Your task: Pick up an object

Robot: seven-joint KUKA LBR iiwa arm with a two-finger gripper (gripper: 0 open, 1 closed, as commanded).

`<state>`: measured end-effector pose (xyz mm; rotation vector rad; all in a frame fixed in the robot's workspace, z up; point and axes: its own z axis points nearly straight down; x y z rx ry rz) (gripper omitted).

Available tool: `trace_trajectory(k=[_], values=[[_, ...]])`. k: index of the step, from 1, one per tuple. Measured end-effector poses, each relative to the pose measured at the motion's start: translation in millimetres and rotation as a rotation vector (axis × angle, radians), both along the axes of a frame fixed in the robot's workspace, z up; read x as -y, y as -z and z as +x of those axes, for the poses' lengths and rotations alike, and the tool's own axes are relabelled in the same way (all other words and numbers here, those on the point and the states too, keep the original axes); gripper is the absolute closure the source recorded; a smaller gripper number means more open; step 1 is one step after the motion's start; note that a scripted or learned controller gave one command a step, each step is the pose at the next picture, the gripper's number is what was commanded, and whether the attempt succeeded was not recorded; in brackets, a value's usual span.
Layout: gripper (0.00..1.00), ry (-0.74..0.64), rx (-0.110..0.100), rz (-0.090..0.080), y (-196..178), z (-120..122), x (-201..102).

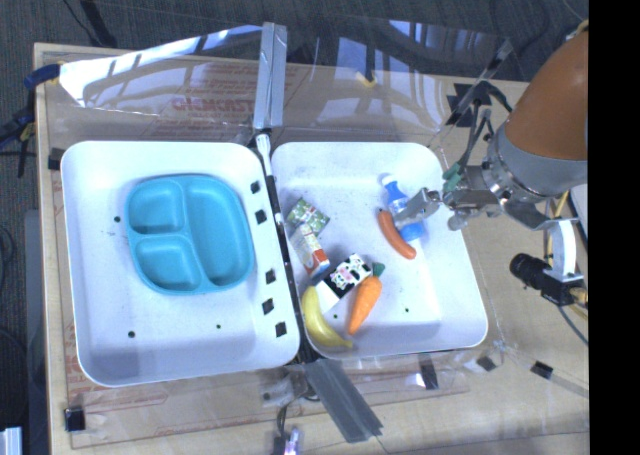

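Metal fingers [420, 205] over glossy sausage [397, 234]

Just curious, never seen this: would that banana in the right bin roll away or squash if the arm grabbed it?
The banana is curved, so it probably rocks rather than rolls. It looks glossy, likely a stiff, slippery toy. Wedged against the bin wall and carrot, it may be awkward to grip.

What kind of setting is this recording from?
Most likely a robotics lab bench for pick-up trials: two white bins side by side, toy food such as a banana and carrot in the right one, and cables along the bench edge.
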<state>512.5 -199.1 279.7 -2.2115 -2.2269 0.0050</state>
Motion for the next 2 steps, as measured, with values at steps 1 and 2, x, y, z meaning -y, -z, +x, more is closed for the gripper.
trace_trajectory(k=[1, 2], values=[[0.0, 0.011, -0.001, 0.001, 138, 44, 10], [0.0, -0.008, 0.003, 0.001, 188, -8, -24]])
